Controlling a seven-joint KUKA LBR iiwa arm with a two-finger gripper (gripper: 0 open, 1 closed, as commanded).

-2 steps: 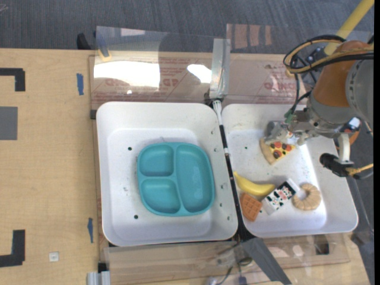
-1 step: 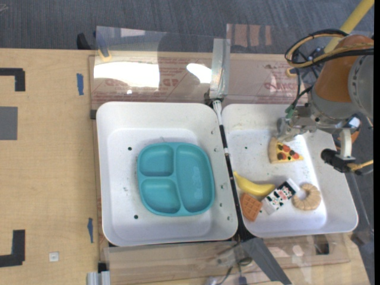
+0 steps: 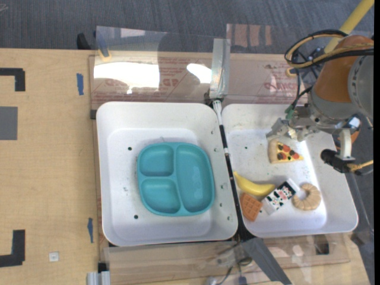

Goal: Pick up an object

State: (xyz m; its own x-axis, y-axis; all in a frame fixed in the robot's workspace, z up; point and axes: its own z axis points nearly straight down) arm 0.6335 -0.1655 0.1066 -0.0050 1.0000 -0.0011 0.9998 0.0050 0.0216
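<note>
While the claw (image 3: 289,130) hovers with fingers spread and nothing between them, the pizza slice (image 3: 284,153) lies just below it in the right bin (image 3: 338,218), so I'd say drop straight, straddle it, then close, clear of the banana (image 3: 254,186).

**Bright overhead light, strong glare at twelve o'clock**

The scene is evenly and brightly lit. White glare patches sit on the clear plastic back panel (image 3: 154,70). Soft, short shadows fall inside the shallow white plastic bins (image 3: 113,159). Focus is slightly soft throughout.
</note>
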